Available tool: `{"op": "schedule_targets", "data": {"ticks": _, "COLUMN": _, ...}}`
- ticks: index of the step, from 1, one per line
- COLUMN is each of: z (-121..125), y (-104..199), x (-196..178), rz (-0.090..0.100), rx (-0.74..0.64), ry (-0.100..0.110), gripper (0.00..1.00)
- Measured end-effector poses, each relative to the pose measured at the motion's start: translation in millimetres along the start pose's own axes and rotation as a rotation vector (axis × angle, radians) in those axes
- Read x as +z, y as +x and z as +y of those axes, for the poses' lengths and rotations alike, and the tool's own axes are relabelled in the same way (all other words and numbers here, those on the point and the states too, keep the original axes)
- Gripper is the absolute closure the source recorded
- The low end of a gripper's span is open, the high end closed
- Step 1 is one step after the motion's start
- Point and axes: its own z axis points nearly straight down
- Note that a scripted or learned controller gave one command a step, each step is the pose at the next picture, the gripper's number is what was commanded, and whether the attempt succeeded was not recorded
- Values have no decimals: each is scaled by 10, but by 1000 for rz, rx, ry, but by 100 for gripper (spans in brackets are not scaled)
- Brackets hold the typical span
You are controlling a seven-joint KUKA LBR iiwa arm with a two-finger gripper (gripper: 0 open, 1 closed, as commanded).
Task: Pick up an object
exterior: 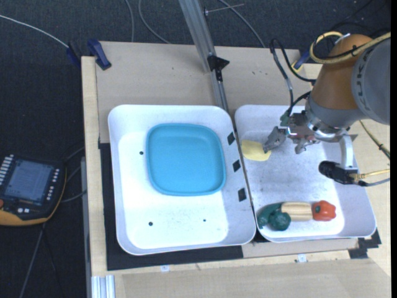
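Two white bins sitting side by side on the counter (155, 73), edges touching. Left bin (124, 228) carrying a blue tray (186, 159). Right bin (356, 219) lying mostly bare through the middle, leaving room there. Arm (338, 82) reaching in from the right, hand (286, 140) hovering low over the bin's upper left. Fingers looking spread, gripping nothing. Yellow piece (255, 151) lying just beside one fingertip, near the left wall. Green, tan and red items (298, 212) lining the near edge, long axis running left to right.
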Motion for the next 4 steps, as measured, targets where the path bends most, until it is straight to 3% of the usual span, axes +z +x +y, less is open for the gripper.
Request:
{"op": "schedule_targets", "data": {"ticks": 1, "z": -7, "y": 3, "x": 400, "rz": 0, "rx": 0, "ry": 0, "gripper": 0}}
{"op": "schedule_targets", "data": {"ticks": 2, "z": 6, "y": 3, "x": 273, "rz": 0, "rx": 0, "ry": -5, "gripper": 100}}
{"op": "schedule_targets", "data": {"ticks": 4, "z": -22, "y": 54, "x": -824, "rz": -1, "rx": 0, "ry": -8, "gripper": 100}}
